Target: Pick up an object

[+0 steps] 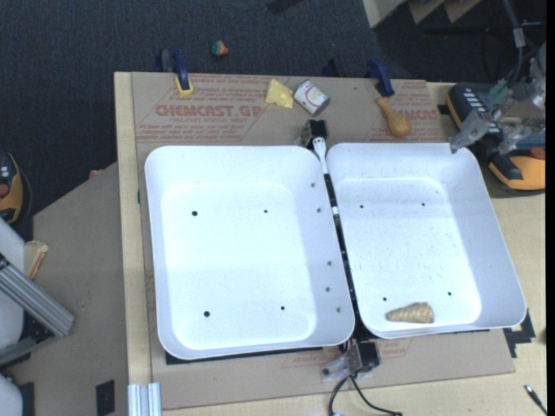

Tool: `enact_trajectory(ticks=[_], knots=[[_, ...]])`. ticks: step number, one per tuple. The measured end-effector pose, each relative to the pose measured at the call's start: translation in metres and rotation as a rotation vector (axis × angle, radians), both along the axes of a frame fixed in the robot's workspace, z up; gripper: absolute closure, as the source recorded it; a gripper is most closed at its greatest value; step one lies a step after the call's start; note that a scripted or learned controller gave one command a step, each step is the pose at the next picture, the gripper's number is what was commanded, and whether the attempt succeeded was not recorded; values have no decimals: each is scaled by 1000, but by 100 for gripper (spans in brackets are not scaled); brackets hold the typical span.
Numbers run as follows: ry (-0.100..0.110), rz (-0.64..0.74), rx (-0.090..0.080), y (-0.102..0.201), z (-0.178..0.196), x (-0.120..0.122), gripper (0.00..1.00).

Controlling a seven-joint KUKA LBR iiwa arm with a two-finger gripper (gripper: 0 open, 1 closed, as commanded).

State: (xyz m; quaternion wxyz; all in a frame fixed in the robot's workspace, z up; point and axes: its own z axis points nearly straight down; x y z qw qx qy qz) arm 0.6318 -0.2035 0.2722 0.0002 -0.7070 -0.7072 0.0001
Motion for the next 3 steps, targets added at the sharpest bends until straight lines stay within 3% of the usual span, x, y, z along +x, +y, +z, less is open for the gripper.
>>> enact_trajectory(ticks=[1, 2, 3], knots=[[-3, 1, -2, 0, 11, 1, 100], [-11, -1, -5, -22, 101, -9, 100], [2, 4, 1, 50, 26, 25, 100]])
